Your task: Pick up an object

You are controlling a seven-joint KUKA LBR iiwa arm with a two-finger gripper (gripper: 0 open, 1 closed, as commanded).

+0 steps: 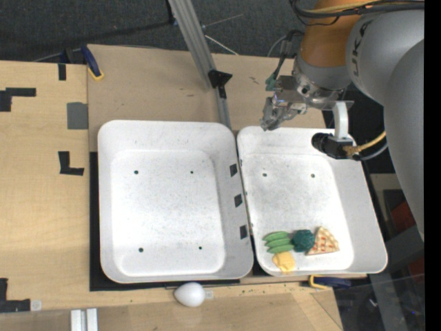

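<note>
White plastic filled the middle of the frame: two shallow bins side by side, the left bin (165, 198) bare and the right bin (310, 185) holding a small cluster at its lower edge. There lay a green pod-shaped toy (278, 240), a dark green lump (302, 239) touching it, a yellow piece (284, 261) just below, and an orange wedge (322, 241) to the right. A white egg-shaped thing (190, 294) sat outside the bins, at the bottom of the frame. My pincer (271, 121) hung over the upper left corner of the right bin, well apart from that cluster, with nothing between its tips; whether it was spread or pressed together I could not tell. I judged this the approach step, with no grasp begun. The next move called for travel toward the lower right, then a descent onto one piece, ideally the wedge, which had the most room around it.
</note>
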